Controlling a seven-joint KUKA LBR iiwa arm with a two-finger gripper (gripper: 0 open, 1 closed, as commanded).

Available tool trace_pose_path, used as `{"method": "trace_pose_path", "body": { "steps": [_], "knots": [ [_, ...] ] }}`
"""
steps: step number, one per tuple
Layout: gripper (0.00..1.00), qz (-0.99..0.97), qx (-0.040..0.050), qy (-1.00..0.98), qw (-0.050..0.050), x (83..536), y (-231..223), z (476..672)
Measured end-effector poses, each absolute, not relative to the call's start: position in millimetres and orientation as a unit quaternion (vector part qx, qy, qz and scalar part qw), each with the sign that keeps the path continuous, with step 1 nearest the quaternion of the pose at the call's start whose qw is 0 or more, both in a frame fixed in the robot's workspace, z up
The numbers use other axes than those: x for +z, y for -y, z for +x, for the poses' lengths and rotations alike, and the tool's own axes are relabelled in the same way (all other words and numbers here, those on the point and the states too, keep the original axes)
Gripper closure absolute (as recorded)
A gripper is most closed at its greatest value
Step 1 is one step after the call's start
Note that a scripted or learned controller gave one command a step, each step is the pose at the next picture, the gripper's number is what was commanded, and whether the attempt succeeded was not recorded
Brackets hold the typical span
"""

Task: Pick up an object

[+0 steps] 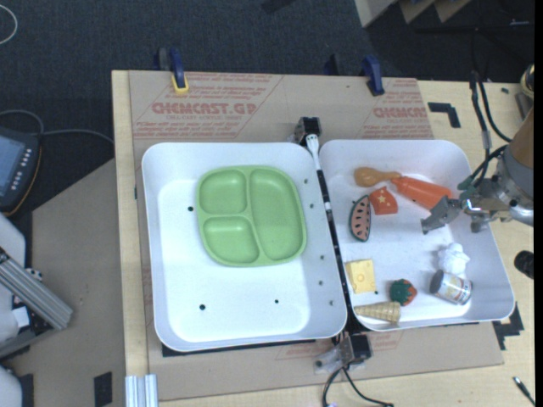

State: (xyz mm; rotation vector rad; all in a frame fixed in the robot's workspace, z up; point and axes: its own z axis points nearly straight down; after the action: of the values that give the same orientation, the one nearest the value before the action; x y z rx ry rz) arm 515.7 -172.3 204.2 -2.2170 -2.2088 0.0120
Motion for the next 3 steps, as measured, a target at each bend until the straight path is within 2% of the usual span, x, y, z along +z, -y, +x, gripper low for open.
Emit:
{"method": "trace_pose_path", "body": {
  "steps": [1, 3],
  "knots": [
    [0.00, -0.707, 0.0000, 0.707, 0.000, 211.7, 172.0, 518.8],
    [0.00, -0.707, 0.0010, 0.707, 0.003, 114.1, 182.6, 504.7]
  ]
}}
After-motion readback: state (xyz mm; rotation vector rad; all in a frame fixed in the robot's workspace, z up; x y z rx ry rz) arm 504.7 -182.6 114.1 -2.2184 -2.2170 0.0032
